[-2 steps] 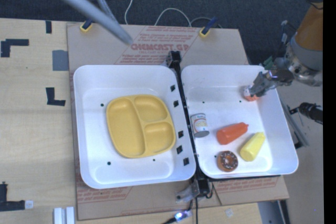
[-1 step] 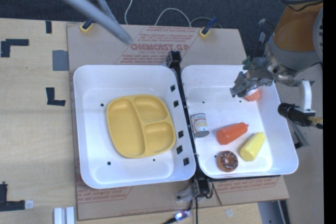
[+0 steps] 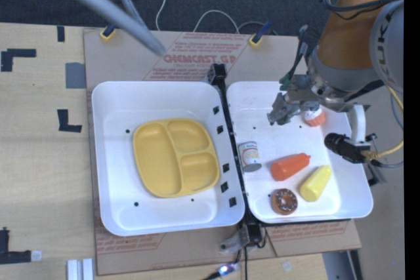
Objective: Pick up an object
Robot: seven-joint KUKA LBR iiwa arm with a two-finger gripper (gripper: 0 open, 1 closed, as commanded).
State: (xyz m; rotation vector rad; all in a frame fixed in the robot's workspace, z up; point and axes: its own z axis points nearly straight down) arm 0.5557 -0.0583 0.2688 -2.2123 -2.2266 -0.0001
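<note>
Camera view: two white bins (image 3: 105, 141) on cardboard-topped bench (image 3: 197, 56), dark carpet behind; tool (image 3: 281, 113) grip unclear.

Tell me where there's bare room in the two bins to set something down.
Left bin: bare floor rings the yellow divided plate, widest along its far wall and near edge. Right bin: a free patch at the far left corner, between the divider and the pincer. Its near half is crowded: can, orange bottle, yellow bottle, donut.
</note>
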